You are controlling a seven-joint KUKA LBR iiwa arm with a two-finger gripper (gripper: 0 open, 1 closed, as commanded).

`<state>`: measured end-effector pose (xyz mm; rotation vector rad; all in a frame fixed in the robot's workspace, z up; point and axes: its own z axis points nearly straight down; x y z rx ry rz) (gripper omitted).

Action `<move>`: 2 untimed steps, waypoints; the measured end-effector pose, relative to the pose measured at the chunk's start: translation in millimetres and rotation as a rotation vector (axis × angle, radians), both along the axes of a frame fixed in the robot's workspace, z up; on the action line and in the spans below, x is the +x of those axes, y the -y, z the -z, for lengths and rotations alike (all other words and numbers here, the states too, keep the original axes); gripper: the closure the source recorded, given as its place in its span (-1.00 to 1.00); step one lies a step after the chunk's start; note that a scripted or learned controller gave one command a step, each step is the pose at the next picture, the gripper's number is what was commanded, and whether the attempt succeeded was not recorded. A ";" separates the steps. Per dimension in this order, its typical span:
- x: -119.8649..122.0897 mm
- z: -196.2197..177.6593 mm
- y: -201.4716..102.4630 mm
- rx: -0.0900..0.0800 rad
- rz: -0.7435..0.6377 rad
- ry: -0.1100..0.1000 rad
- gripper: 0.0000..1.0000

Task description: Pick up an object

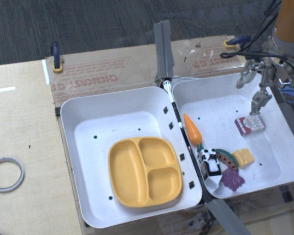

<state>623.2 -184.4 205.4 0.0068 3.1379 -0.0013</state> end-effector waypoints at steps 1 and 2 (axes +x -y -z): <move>-60.0 107.4 37.7 -0.001 0.134 0.008 -1.00; -120.2 106.6 35.8 0.002 0.449 0.015 -1.00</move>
